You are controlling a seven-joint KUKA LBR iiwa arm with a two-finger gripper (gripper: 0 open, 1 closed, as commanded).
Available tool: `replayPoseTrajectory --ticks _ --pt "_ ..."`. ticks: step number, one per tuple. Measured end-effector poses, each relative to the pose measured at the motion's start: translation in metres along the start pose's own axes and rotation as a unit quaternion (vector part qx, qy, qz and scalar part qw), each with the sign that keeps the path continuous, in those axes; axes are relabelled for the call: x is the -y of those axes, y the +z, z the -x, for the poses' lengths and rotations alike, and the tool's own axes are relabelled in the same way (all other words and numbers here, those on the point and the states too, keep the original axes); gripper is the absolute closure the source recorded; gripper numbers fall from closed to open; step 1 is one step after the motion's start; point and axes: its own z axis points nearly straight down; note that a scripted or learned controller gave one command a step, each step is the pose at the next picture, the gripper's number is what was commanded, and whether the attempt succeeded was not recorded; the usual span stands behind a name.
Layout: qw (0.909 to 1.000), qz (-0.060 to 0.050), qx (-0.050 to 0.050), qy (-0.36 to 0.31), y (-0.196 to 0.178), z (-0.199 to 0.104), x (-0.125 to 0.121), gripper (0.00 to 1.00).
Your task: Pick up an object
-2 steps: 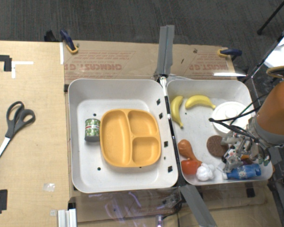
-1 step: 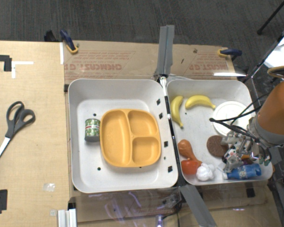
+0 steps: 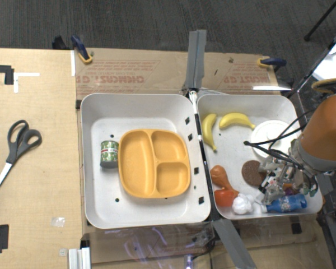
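The gripper point(image 3: 280, 182) hangs low in the right bin point(image 3: 235, 108), just above a blue bottle point(image 3: 285, 204); its grasp state is unclear. Nothing looks lifted yet.

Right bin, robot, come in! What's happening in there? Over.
Tool low in right white bin, near its front corner. Blue plastic bottle lying just beneath. Brown round cookie and white crumpled ball close alongside. Nothing seen held.

The bench point(image 3: 33, 206) (pale wood) carries two white bins side by side, the left bin point(image 3: 89, 167) and the right bin point(image 3: 235, 101), over a cardboard sheet point(image 3: 134, 74). Scissors point(image 3: 14, 150) lie well apart at left.
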Motion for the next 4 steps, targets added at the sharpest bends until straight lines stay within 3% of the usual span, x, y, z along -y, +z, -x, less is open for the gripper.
replayPoseTrajectory --ticks 1,2,3,4 --pt "0.9951 0.001 -0.002 0.098 0.001 -0.014 -0.073 0.0" --pt "0.9934 0.0 -0.003 0.115 0.001 0.049 -0.081 0.0" --pt "0.9957 0.001 -0.002 0.093 0.001 0.091 -0.101 0.0" --pt "0.9778 -0.001 -0.003 0.209 0.002 0.106 -0.1 0.0"
